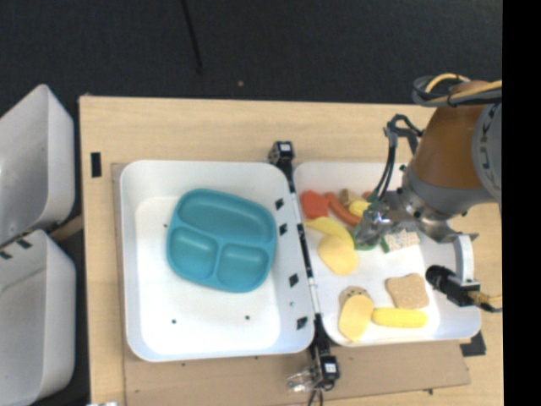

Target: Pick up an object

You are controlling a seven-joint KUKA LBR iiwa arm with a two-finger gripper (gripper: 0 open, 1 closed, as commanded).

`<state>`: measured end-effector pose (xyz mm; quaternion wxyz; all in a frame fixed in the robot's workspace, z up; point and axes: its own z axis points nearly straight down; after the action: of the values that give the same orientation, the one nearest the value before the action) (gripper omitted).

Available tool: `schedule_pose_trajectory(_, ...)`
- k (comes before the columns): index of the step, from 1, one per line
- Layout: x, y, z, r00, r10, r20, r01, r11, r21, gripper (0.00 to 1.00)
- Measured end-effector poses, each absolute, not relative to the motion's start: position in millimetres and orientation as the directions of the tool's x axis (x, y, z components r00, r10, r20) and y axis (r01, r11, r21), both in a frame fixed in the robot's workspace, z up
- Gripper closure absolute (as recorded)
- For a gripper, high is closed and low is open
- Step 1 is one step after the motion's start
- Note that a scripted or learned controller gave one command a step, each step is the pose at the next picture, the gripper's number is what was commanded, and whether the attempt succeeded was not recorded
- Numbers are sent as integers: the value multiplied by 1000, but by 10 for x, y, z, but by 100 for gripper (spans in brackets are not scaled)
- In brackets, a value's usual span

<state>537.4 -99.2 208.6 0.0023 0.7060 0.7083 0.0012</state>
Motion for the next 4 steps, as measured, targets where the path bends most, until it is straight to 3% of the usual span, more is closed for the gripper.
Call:
schedule_pose_trajectory(1,5390,-1005,2421,-4,1000,-1,1000,4,4,100)
schedule_pose_trajectory(3,6409,-885,2535,-5,1000,-1,1000,5,4,100)
schedule_pose_trajectory(4,6812,-728,2298,-3,1000,-1,1000,3,1,100)
